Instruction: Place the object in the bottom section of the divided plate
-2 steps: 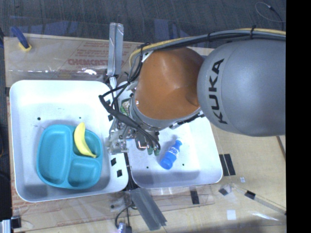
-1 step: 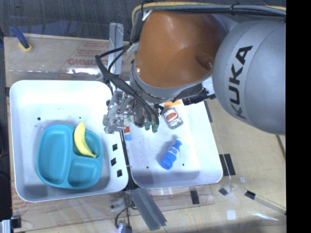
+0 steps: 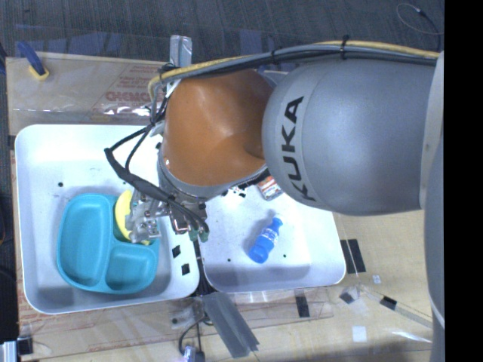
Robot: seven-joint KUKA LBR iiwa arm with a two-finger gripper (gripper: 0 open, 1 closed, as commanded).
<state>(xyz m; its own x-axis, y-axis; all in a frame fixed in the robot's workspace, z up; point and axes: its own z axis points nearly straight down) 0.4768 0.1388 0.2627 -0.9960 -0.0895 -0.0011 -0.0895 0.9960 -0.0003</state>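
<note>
Camera view: gripper (image 3: 143,219) low over left bin (image 3: 45,145), at plate (image 3: 90,240) right rim. Yellow object (image 3: 122,210) just beside gripper, touching plate's right edge; held or not — cannot tell, jaw state hidden by wrist. Looks like mid-placement. Next: shift toward bin's front edge, over plate's bottom section, then release. Blue bottle (image 3: 266,240) in right bin (image 3: 317,266), irrelevant.

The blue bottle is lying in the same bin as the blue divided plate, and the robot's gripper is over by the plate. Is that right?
Not quite. The camera view shows the blue bottle lying in the right bin, while the blue divided plate sits in the left bin. The rest holds: the gripper is over by the plate's edge, next to something yellow.
</note>
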